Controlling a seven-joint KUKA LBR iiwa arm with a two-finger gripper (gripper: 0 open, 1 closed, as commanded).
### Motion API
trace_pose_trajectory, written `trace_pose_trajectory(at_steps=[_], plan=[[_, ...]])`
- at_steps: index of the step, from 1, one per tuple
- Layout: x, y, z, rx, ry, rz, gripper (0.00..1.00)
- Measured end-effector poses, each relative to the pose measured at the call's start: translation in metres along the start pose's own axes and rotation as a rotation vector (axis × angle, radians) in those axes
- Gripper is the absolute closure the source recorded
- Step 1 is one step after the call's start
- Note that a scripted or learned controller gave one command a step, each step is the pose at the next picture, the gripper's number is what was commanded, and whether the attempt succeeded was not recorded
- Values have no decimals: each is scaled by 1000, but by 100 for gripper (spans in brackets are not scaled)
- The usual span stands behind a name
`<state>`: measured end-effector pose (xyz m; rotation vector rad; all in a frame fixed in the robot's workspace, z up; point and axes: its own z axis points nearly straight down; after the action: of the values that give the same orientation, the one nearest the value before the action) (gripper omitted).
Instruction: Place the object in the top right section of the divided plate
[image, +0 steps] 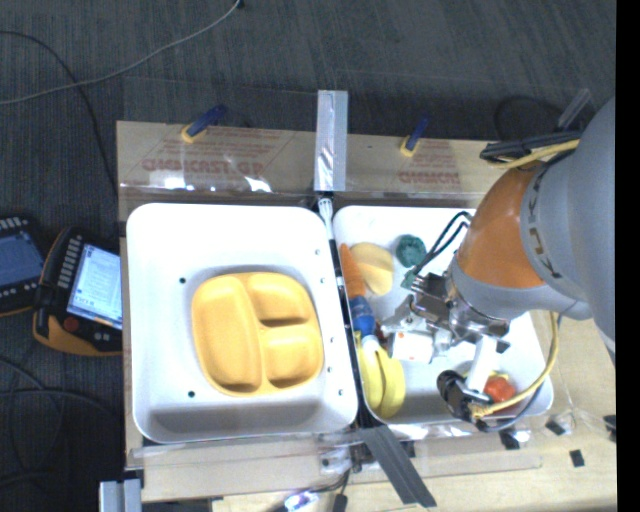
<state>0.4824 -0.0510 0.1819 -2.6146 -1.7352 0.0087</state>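
The yellow divided plate (258, 330) lies in the left bin (160, 250), with one long section on its left and two smaller ones on its right; all three hold nothing. My gripper (418, 318) is down in the right bin (440, 215), over the middle of its pile. Right below it is a small white thing with a red mark (408, 346); whether it is held is hidden by the wrist. Close by lie a yellow banana (382, 382), a blue thing (360, 320), a pale orange rounded thing (369, 266) and a teal thing (410, 248).
A small red-orange thing (498, 384) sits near the right bin's front right corner. The arm's orange band (500, 245) covers much of that bin. The ridge between the bins (335, 300) separates gripper and plate. A handheld unit (80, 295) lies left of the bench.
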Motion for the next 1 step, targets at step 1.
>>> trace_pose_trajectory(at_steps=[1], plan=[[38, 27, -1, -2, -2, 80, 100]])
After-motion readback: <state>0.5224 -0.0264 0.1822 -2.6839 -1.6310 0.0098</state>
